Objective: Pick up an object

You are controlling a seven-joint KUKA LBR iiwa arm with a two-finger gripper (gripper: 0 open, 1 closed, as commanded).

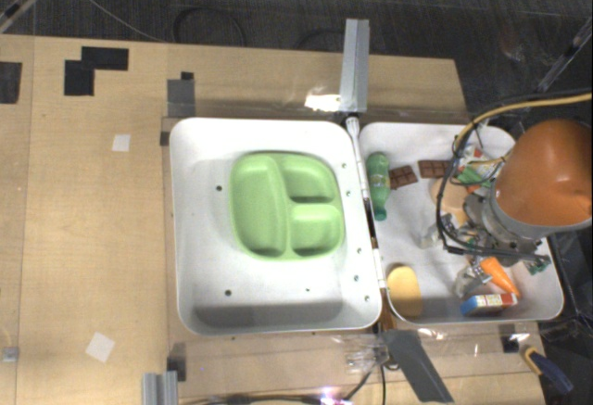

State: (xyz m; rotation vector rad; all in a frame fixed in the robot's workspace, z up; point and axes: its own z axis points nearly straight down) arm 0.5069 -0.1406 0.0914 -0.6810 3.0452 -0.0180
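The right bin (408, 148) holds a green bottle (377, 183) lying along its left wall, two brown chocolate pieces (402, 177) near the back, a yellow round object (403, 283) at the front left, an orange carrot-like piece (501, 275) and a small blue, white and red box (487, 303) at the front right. My gripper (474, 278) hangs low over the front right of that bin, under the orange wrist band (548, 173), right beside the carrot-like piece and the box. Cables and the wrist hide its fingers.
The left bin (199, 208) holds a green divided plate (284, 204). A grey metal post (355, 65) stands behind the seam between the bins. Tan bench surface (83, 236) lies to the left. Cables loop around the wrist above the right bin.
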